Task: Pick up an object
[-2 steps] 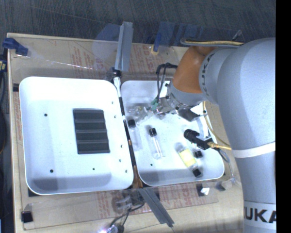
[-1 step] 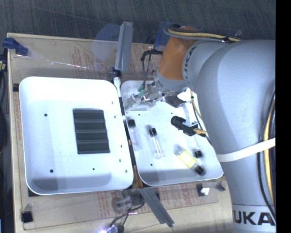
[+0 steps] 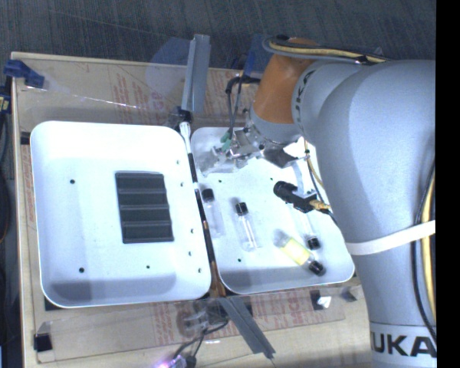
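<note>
Pincer low in your right bin's far corner.
Your metal pincer (image 3: 228,150) hangs there; you cannot tell its state. A clear tube (image 3: 246,226) and yellow marker (image 3: 300,253) lie nearer. The left bin (image 3: 69,152) holds a ribbed dark block (image 3: 144,206).

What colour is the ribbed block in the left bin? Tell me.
Dark grey, nearly black: the ribbed block, seen in the camera view.

White capitals reading "UKA" stand on the grey arm (image 3: 383,205) near its base, well below and to the right of the gripper (image 3: 231,150) (the brand name's first letter is hidden by the arm's curve). Faint reddish print marks the bench (image 3: 100,90) to the gripper's left, too blurred to read.
</note>
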